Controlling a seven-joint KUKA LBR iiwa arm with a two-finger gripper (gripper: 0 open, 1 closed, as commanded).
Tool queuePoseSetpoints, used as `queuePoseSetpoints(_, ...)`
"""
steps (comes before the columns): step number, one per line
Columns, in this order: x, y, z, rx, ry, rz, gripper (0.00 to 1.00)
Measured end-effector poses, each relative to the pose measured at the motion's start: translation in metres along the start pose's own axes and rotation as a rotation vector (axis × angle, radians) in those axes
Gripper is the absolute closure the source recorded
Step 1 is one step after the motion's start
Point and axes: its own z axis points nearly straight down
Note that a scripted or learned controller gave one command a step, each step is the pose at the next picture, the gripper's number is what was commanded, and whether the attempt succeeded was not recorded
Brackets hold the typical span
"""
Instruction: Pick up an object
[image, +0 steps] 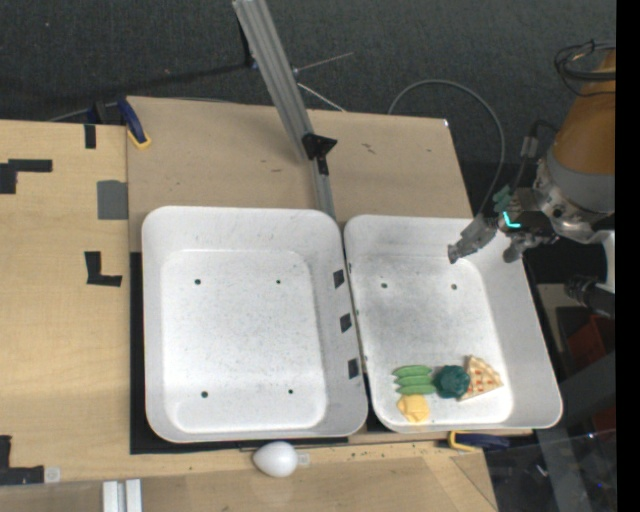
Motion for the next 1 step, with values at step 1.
queuePoseSetpoints(1, 0.0, 0.0006, -0.0023, -0.004, -0.001, -0.001, 0.0)
